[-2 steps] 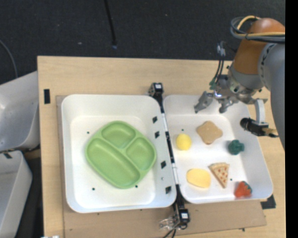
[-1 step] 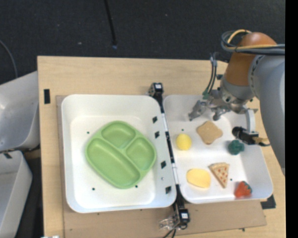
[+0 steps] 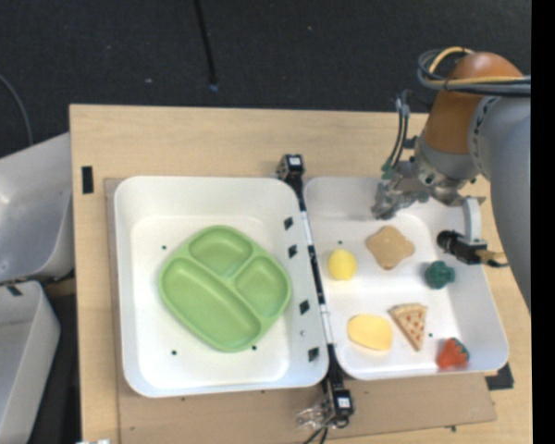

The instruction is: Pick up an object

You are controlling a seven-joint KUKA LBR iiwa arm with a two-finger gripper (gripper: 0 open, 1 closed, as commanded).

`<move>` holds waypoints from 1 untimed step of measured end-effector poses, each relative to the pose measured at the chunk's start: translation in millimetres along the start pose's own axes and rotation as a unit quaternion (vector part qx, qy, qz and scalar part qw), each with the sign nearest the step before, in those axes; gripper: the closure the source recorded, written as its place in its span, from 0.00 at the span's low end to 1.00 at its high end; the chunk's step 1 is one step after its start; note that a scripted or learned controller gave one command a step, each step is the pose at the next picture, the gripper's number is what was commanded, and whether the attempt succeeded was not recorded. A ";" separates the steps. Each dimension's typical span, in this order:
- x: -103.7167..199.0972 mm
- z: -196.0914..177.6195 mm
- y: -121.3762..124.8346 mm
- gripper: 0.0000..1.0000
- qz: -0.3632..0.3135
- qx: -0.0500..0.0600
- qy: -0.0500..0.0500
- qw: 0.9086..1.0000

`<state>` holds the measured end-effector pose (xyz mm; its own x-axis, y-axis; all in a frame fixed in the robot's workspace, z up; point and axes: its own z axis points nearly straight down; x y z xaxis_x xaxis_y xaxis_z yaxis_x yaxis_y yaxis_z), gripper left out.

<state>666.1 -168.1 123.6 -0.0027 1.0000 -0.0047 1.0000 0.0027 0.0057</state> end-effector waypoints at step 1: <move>-0.9 -44.2 4.2 1.00 0.000 0.000 0.001 1.000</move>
<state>670.1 -168.7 167.8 -0.0028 1.0000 -0.0019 1.0000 0.0028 0.0052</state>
